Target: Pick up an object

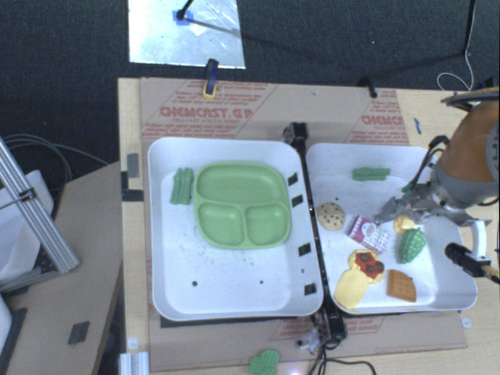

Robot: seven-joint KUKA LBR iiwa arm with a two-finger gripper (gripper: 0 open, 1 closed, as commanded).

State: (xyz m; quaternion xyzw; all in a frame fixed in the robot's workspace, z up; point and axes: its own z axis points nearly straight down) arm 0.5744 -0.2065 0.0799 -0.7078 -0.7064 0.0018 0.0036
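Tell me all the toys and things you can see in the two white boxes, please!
left bin: 1, white, left half of the bench
divided plate: 1, light green, middle of the left bin
bean pod toy: 1, green, left bin, just left of the plate
right bin: 1, white, right half of the bench
long green toy: 1, green, top of the right bin
cookie: 1, tan with dark dots, left side of the right bin
small packet: 1, pink and white, middle of the right bin
bumpy green toy: 1, green, right of the packet
yellow toy with red top: 1, yellow and red, bottom of the right bin
waffle toy: 1, orange-brown, bottom of the right bin
gripper: 1, grey, low over the right bin by the packet
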